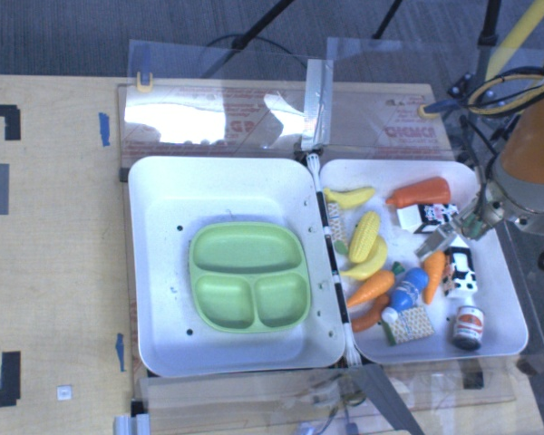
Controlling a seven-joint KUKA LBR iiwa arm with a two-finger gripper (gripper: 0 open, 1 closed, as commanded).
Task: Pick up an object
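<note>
Arm reaching in from right, tool point(449, 238) low over right bin point(512, 333), grip state unclear

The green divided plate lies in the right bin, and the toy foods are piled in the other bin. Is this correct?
Not quite. The camera view shows the green divided plate in the left bin, not the right one. The toy foods, such as the corn and carrot, are piled in the other bin, the right bin.

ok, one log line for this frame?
gripper: over right bin, low among toys | grasp: none seen | nearest: cow toy, orange carrot | left bin: green tray
</note>
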